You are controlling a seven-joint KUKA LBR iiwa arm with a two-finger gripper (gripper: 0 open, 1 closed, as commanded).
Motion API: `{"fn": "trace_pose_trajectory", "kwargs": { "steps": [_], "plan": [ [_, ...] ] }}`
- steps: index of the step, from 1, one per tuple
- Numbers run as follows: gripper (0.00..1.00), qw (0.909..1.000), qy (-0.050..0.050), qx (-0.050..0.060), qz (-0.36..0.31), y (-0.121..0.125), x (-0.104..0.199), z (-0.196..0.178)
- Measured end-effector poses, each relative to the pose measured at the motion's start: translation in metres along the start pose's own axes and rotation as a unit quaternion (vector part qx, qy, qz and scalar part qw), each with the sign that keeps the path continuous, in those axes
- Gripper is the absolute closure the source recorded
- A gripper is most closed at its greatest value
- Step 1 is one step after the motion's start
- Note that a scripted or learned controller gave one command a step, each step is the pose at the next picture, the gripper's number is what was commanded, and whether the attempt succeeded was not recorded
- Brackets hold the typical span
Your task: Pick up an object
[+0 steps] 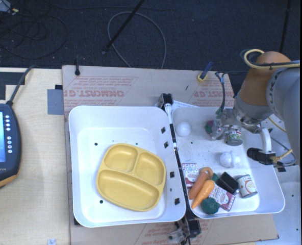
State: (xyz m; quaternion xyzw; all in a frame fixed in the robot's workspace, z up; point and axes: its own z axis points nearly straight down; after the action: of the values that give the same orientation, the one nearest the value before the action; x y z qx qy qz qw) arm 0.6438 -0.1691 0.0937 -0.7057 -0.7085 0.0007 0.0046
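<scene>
Reaching in from the right with the grey arm (286, 93), orange band above the wrist, and placing the gripper (225, 128) low over the far part of the right bin (273, 200). Cannot tell from this view whether open or closed, nor whether gripping anything. Just beside the gripper: a small round can (234, 137) on the near right and a green object (210, 128) on the left. Elsewhere in the same bin: a white ball (183, 129) near the divider, a second white ball (226, 159) mid-bin, and, clustered toward the near edge, two carrots (202, 186), a dark green ball (209, 205), a black block (227, 181), a labelled tin (247, 185) and a red-and-white packet (190, 169). In the left bin (84, 131): a yellow divided plate (132, 176), lying flat, well apart from the gripper.
</scene>
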Motion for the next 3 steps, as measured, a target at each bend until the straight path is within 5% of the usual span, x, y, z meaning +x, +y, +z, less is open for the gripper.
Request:
{"fn": "trace_pose_trajectory", "kwargs": {
  "steps": [1, 2, 3],
  "plan": [
    [0.0, 1.0, 0.0, 0.0, 0.0, 0.0, 0.0, 0.0],
    [0.0, 1.0, -0.002, -0.001, 0.001, 0.0, 0.022, 0.008],
    [0.0, 1.0, -0.004, -0.004, 0.002, 0.0, -0.007, -0.074]
  ]
}}
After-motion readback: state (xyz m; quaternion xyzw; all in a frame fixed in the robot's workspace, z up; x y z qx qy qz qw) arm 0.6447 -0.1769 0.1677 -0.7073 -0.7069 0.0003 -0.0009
